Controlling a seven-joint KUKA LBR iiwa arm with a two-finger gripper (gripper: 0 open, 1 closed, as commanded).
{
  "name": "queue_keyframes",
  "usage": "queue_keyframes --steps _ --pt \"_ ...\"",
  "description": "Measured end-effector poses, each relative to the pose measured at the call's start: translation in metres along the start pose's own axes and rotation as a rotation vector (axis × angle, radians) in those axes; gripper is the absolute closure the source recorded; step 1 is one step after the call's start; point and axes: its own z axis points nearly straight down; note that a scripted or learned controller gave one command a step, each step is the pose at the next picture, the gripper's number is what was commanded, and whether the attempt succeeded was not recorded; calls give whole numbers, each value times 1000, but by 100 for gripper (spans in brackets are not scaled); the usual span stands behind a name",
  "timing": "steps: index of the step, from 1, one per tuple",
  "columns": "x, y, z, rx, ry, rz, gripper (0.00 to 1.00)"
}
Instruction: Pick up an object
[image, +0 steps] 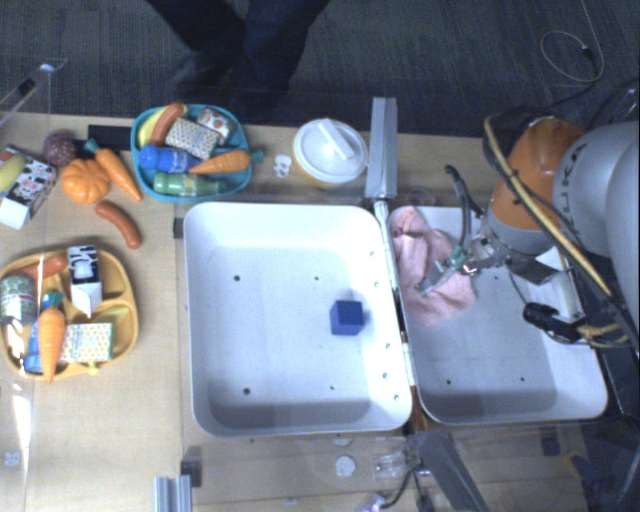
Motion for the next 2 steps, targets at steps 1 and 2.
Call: queue_keyframes --steps 1,2 --pt "4 -22 -1 -3 -1 -132 0" --pt "36 -71 -45 10 7 -206 0"
